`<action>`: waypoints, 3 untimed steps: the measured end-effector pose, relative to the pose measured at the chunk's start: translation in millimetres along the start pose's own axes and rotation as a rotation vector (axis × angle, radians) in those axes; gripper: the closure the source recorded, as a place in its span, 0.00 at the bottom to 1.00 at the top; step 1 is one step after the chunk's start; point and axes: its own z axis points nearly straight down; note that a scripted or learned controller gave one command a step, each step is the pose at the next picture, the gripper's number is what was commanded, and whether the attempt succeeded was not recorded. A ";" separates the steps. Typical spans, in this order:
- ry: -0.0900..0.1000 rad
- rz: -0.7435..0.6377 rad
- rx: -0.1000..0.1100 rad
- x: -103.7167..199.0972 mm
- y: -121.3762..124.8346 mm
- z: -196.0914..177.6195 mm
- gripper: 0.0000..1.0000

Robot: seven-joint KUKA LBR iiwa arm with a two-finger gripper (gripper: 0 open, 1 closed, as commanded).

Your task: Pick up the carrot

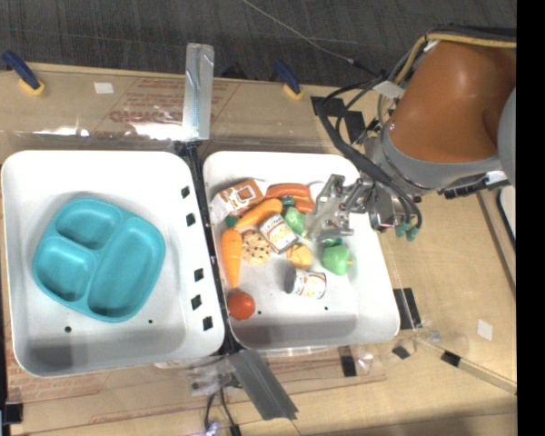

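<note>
Going left to right. Left white bin (pixel 18 243): just a teal divided plate (pixel 98 257) sitting mid-left of frame, nothing to do there.

Right white bin (pixel 368 312), centre of frame: the carrot (pixel 231 256) lying along the bin's left wall, long axis running up-down in the picture, green stub at the upper end. Red tomato (pixel 241 304) just below its tip, cookie (pixel 254 247) touching or nearly touching its right side. Second orange carrot-like piece (pixel 260 213) slanted above it, near a small brown carton (pixel 240 194), so easy to mix the two up. Further right a little can (pixel 279 232), another can (pixel 310 284) lower down, a green pear-ish fruit (pixel 338 259).

Gripper (pixel 325 228) over the right part of that pile, hanging near the green fruit and well apart from the carrot. Looks empty, nothing visibly between the fingers; open or closed, can't tell from this angle.

Arm coming in from the right edge, big orange band at upper right, wrist angled down and left into the bin, cables trailing off it.

For doing this well, probably: shift left across the bin, turn the wrist so the fingers straddle the carrot's short width, come down around its thicker upper half. Wall on one side and cookie on the other leave tight room, so best to centre carefully. Not much progress yet by the look of it.
</note>
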 end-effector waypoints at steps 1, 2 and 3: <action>0.003 -0.126 0.001 33.4 -23.5 -65.5 1.00; 0.005 -0.210 0.002 5.6 -94.7 -106.1 1.00; 0.014 -0.569 -0.008 -5.1 -97.7 49.0 1.00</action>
